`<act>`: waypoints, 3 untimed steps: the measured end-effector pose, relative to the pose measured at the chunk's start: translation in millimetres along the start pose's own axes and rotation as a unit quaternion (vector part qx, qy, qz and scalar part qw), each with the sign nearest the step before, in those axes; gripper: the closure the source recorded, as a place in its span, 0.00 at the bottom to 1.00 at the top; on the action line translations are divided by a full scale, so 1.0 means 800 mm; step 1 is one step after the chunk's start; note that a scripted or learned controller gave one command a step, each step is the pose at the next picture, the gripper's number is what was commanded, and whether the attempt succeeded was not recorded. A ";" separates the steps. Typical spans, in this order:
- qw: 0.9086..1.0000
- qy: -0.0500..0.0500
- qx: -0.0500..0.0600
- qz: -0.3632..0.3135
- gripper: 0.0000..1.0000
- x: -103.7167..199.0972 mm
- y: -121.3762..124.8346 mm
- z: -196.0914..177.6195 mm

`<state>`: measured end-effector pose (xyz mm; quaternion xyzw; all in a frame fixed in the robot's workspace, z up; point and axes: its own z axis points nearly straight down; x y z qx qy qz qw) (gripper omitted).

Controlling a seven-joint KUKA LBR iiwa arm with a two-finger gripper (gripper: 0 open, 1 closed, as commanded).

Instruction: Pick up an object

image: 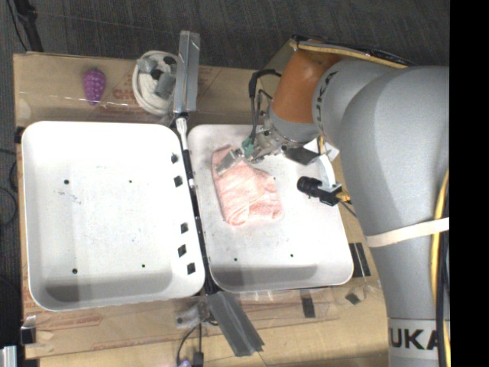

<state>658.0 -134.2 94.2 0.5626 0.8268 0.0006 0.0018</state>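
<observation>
Inside the right bin (336, 258), one pink cloth (246, 193), pincer (248, 150) at its edge, grip unclear

A large grey robot arm (390, 174) reaches in from the right, bent downward, an orange band (296, 89) above its wrist. Its small gripper (250, 148) points down and to the left, low over the bench.

Soft pink cloth (246, 193), matt white bin (321, 243)
</observation>
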 end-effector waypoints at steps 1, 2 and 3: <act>0.998 0.002 0.003 -0.062 0.00 0.044 0.015 0.003; 0.998 0.002 0.003 -0.063 1.00 0.044 0.016 -0.010; 0.998 0.002 0.002 -0.067 1.00 0.111 0.043 -0.123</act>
